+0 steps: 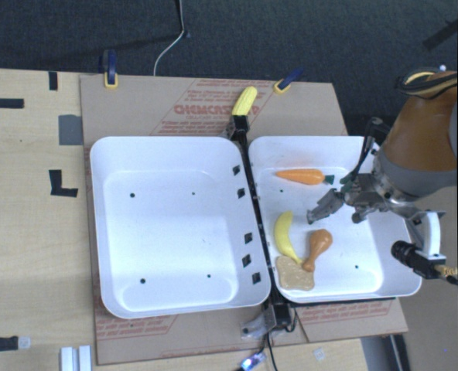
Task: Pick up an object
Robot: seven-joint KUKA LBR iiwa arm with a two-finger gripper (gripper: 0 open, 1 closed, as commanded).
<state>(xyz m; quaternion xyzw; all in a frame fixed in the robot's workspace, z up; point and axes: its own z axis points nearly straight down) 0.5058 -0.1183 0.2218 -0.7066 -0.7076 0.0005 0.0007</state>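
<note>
Your gripper [319, 212] hung over the right bin [368, 284], reaching in from the right. You could see nothing between its fingers, though how far apart they stood could not be told. Just below it lay the drumstick [317, 247], the banana [285, 235] to its left, a tan slice [295, 274] touching both. The carrot [300, 177] lay near the bin's far wall.

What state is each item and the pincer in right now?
Carrot: lying flat, upper part of right bin, untouched.
Banana: lying by the divider, untouched.
Chicken drumstick: lying right of the banana.
Bread slice: flat, near the front rim.
Pincer: over the right bin, holding nothing.
</note>
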